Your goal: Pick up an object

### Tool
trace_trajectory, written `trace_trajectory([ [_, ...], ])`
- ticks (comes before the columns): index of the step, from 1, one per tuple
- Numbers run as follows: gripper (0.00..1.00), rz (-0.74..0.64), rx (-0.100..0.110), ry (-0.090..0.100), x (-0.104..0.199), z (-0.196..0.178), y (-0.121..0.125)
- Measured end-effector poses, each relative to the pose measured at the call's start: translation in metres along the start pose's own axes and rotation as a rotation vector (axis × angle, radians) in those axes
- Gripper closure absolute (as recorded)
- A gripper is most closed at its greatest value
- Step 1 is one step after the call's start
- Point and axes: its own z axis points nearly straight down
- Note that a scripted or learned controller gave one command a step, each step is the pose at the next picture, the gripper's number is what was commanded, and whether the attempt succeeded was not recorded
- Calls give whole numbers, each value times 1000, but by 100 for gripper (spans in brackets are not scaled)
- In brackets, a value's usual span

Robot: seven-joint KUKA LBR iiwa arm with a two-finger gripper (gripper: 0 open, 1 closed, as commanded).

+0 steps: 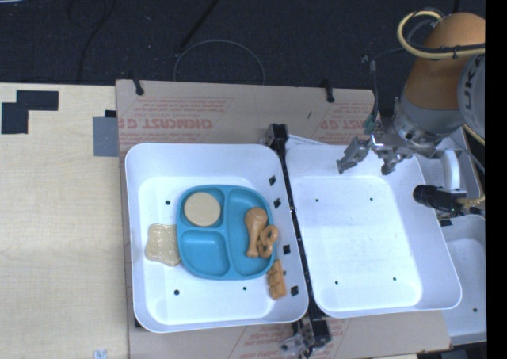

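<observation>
I count two white bins side by side on the tabletop (63,215): the left bin (150,167) and the right bin (372,286). In the left bin I see one blue divided plate (212,258) with three compartments. On the plate there is one round tan piece (201,208) in the upper left compartment, and one brown piece with a pretzel-like shape (260,233) in the right compartment. Beside the plate, touching its left edge, lies one pale toast-like piece (162,244) on the bin floor. One more small brown piece (276,279) lies just at the lower right corner of the plate, near the wall between the bins. So I count four loose objects in total, all in the left bin. The single arm (444,64) comes in from the right side, grey with the orange part on top. Its wrist is tilted toward the left, and the end effector (371,158) hangs over the upper edge of the right bin, well apart from the plate. Its two fingers stand spread wide, and I see nothing between them.
</observation>
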Motion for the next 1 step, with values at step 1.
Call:
trace_trajectory([
  [1,0,0,-2,0,6,48,-8],
])
